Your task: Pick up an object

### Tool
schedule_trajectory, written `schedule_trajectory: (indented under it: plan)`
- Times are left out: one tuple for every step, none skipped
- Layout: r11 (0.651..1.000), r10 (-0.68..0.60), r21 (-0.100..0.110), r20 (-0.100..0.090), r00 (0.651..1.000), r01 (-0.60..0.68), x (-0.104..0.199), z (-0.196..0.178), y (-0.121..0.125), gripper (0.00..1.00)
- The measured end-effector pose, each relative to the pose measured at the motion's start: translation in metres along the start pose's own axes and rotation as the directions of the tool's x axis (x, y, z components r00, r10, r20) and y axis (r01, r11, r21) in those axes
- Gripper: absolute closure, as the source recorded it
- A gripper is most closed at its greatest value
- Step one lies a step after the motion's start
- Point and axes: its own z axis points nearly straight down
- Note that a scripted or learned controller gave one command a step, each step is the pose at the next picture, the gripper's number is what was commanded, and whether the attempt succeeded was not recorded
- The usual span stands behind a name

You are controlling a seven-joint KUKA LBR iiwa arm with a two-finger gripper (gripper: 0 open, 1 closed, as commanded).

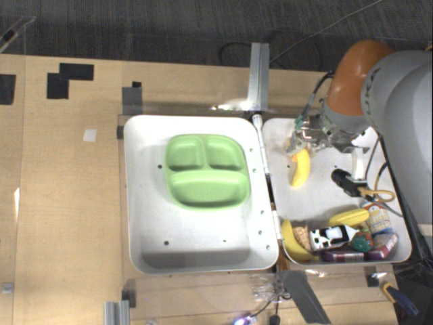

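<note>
Over the right bin (274,181), your gripper (306,135) hangs above the banana (300,168), apparently lined up to grab; you cannot tell its state.

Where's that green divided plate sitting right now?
The green divided plate lies in the middle of the left white bin, across the divider from the right bin, where a banana hangs just below the gripper.

Green divided plate (206,170), yellow banana (300,168), white bins (145,202), black-and-white cow-patterned toy (333,235), orange-banded grey arm (379,80)
</note>
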Motion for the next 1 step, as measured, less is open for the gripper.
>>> schedule_trajectory:
  plan:
    - [0.989, 0.144, 0.012, 0.001, 0.990, -0.144, 0.0268, -0.0851, 0.0066, 1.00]
